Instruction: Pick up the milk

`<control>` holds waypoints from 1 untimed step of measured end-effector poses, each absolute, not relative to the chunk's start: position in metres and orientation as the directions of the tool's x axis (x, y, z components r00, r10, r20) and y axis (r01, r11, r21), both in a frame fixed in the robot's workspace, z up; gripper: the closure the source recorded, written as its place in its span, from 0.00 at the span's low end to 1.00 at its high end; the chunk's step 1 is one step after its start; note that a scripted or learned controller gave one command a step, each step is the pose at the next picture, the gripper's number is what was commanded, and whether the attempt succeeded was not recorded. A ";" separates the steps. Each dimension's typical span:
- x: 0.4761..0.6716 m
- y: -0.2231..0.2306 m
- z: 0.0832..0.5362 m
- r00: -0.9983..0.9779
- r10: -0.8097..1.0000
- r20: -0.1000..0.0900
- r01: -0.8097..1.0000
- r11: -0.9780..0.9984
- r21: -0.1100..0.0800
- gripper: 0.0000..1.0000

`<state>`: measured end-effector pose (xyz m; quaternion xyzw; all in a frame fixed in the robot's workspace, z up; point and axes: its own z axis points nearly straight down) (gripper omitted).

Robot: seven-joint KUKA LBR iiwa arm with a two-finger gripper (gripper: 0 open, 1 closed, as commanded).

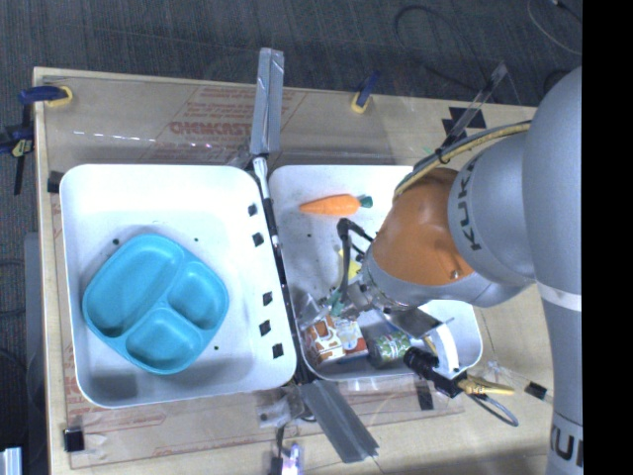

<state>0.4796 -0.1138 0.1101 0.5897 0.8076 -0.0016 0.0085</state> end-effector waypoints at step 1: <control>0.482 -0.115 0.100 -0.375 0.927 -0.030 0.927 0.375 0.012 0.00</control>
